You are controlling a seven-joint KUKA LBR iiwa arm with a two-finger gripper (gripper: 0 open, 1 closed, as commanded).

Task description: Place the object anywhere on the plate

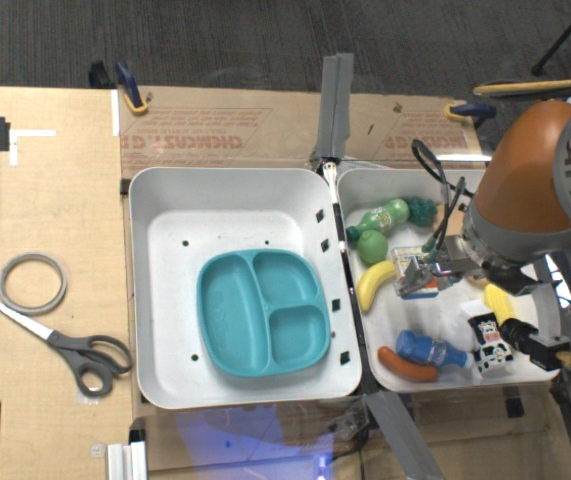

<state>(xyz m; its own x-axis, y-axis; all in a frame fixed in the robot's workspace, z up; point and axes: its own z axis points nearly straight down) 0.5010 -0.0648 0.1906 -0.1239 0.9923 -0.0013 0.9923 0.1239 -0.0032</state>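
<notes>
Gripper (417,273) low in right bin (445,180), just beside banana (373,284); finger spread hard to tell (blurred clutter there), nothing seen pinched. Banana yellow, curved, near bin's left wall. Teal three-compartment plate (263,312) lies mid left bin (165,268). Arm (530,183) covers right bin's right edge.

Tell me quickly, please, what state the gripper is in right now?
Gripper: low in the right bin beside the banana; its state cannot be told.
</notes>
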